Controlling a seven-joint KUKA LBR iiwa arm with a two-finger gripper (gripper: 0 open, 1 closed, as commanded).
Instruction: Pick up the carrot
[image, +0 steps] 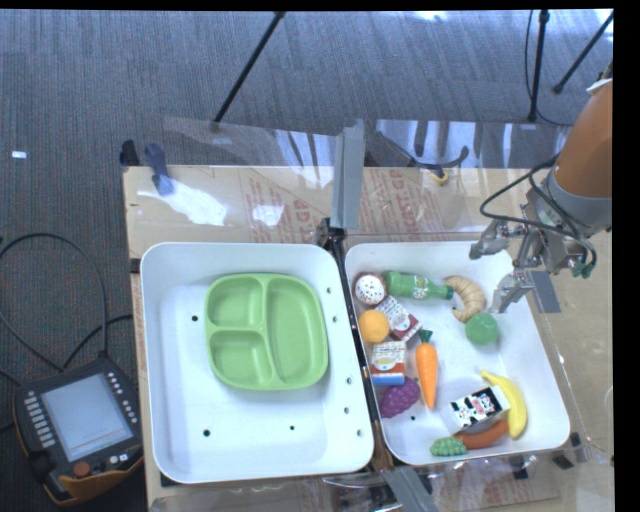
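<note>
The carrot (427, 371), orange with a green top, lies lengthwise in the middle of the right bin (553, 375), tip toward the front. It sits between a small carton (388, 362) on its left and bare bin floor on its right. My gripper (501, 269) hangs over the bin's back right corner, up and to the right of the carrot and well apart from it. Its fingers stand open with nothing between them. A green ball (481, 329) and a croissant (465, 296) lie just below and left of the gripper.
Around the carrot lie a green bottle (415, 288), a speckled egg (370, 289), an orange (374, 326), purple grapes (400, 398), a banana (510, 400) and a cow-patterned carton (478, 408). The left bin (165, 400) holds a green divided plate (268, 330).
</note>
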